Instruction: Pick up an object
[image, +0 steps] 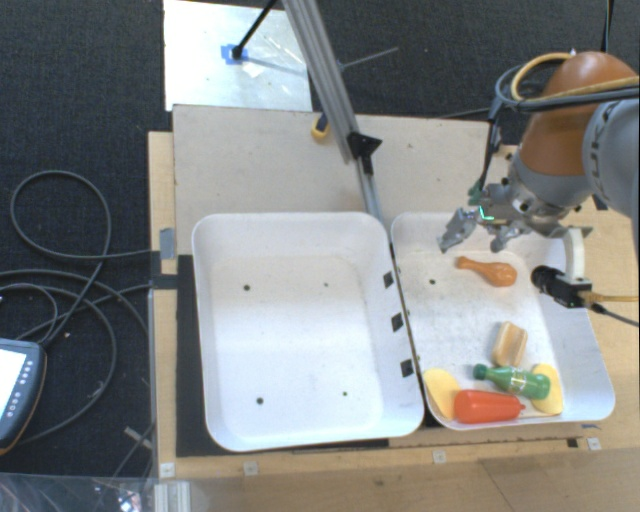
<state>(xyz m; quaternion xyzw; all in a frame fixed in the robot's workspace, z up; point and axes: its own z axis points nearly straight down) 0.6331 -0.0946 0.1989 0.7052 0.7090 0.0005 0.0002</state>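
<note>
1. The gripper (479, 232) hangs over the far edge of the right bin (590, 385), on a grey arm (570, 140) with an orange band that reaches in from the right side. Its two fingers stand apart, with nothing between them.
2. Just beside the gripper, towards the near side, an orange drumstick-shaped toy (488, 270) lies flat on the bin floor, its thin end pointing towards the bin's left wall. It appears the likeliest object to pick.
3. Further towards the near edge lies a tan bread-like piece (509, 344).
4. In the near right corner, a green bottle (512, 378), a red-orange carrot-like piece (487, 405) and two yellow pieces (441, 390) crowd together, touching.
5. The left bin (290, 330) sits alongside, sharing a rim line with the right bin.
6. To do the step well, I judge the gripper should centre over the toy's thick end, turn its fingers across the toy's width, and descend fully before closing, since the toy lies low and could slip.
</note>
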